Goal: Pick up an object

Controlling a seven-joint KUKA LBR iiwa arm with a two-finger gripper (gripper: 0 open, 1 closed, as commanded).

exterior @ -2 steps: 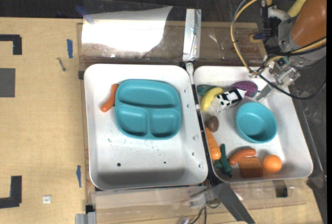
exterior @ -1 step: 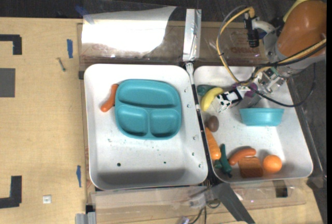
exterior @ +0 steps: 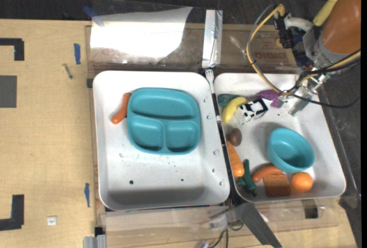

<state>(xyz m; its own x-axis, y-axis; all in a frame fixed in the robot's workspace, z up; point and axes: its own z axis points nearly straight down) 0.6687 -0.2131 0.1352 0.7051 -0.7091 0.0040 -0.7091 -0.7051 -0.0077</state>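
With nothing seen between its spread fingers, the gripper [exterior: 299, 100] is held at the upper right, above the right bin [exterior: 335, 152], near the banana [exterior: 233, 108].

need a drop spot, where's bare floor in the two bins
Left bin: a wide bare strip in front of the teal divided plate. Right bin: crowded; a small gap between the banana and the teal bowl, with the pincer above its far edge.
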